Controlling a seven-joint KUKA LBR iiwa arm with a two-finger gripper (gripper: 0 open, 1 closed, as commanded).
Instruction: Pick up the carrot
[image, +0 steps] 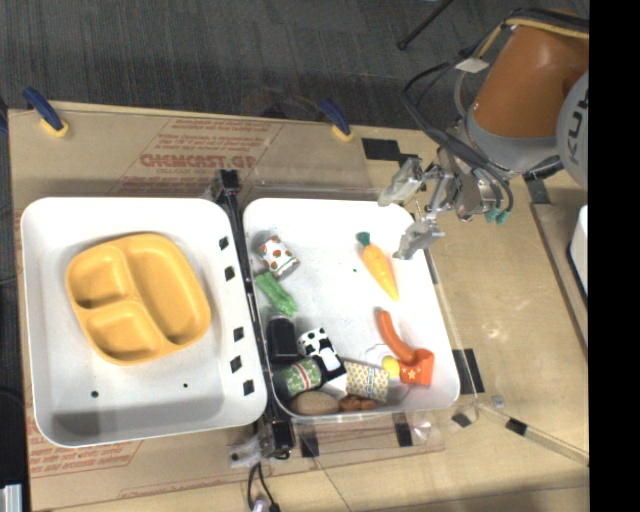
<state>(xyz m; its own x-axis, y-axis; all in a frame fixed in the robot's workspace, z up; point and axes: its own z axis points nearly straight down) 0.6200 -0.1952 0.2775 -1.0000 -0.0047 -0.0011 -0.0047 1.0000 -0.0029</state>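
Carrot (379, 268): orange-yellow body, green top. Divided tray (137, 295): yellow, in white left bin (40, 330). Right bin (320, 225): white. Cow toy (320, 347): black-and-white patches. Counter (500, 310): tan; cardboard (200, 150) with red print at its far edge.

Small orange toy carrot with a green leafy top (378, 267). Lies flat on the white floor of the right-hand bin, upper right part. Green end points toward the far rim, tapered tip toward the near side.
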